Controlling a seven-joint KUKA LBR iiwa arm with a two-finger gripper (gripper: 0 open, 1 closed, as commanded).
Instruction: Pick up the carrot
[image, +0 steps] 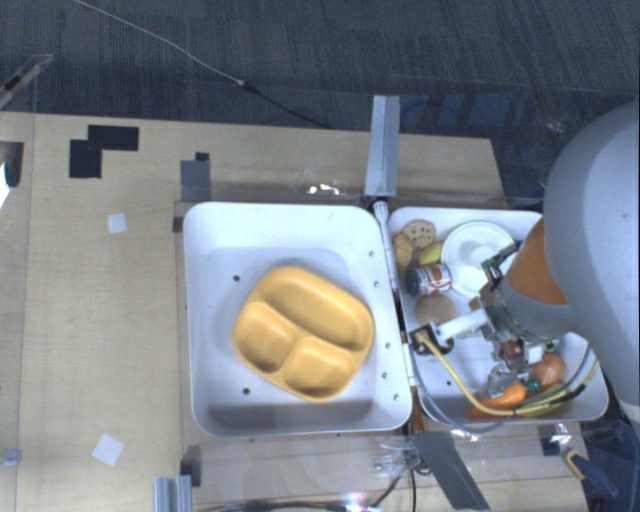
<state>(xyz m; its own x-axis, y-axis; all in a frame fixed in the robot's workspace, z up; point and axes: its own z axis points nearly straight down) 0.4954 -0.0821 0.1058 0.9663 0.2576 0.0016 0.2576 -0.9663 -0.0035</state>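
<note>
The carrot, small and orange, lies near the front edge of the right bin. My gripper hangs low in that bin, directly above the carrot's far side and very close to it. The grey arm with its orange band comes in from the right and covers the bin's right part. I cannot make out whether the carrot is between the gripper's tips.
A round orange-tan item lies just right of the gripper. Behind it sit a white bowl, a cookie, a small can and a tan lump. The left bin holds a yellow divided plate.
</note>
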